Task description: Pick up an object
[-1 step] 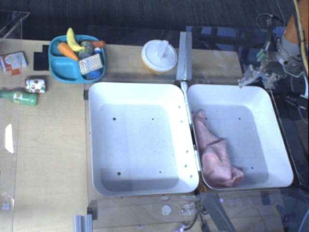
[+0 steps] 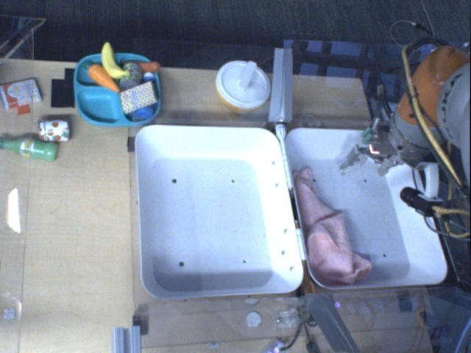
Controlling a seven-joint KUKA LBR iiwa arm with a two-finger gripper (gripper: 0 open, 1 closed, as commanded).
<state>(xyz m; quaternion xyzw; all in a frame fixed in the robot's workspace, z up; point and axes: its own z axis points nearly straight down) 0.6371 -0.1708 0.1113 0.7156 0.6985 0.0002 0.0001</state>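
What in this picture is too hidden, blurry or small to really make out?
- Tool, camera view: small and blurred; open or shut unclear.
- Arm: cut off by the right edge.
- Blue tray: some small items too blurred to name.
- Pink cloth: whatever lies beneath its folds is hidden.

Pink cloth [image 2: 327, 235]: soft, matt fabric, rumpled in folds. Two bins [image 2: 213, 208]: white plastic, smooth, faint sheen (small dark holes in the floors). Bench [image 2: 73, 219]: pale wood-look surface, smooth, matt. Blue tray [image 2: 99, 105]: glossy plastic. Round lid [image 2: 243, 84]: white plastic, smooth. Hand [image 2: 368, 153]: bare metal, shiny.
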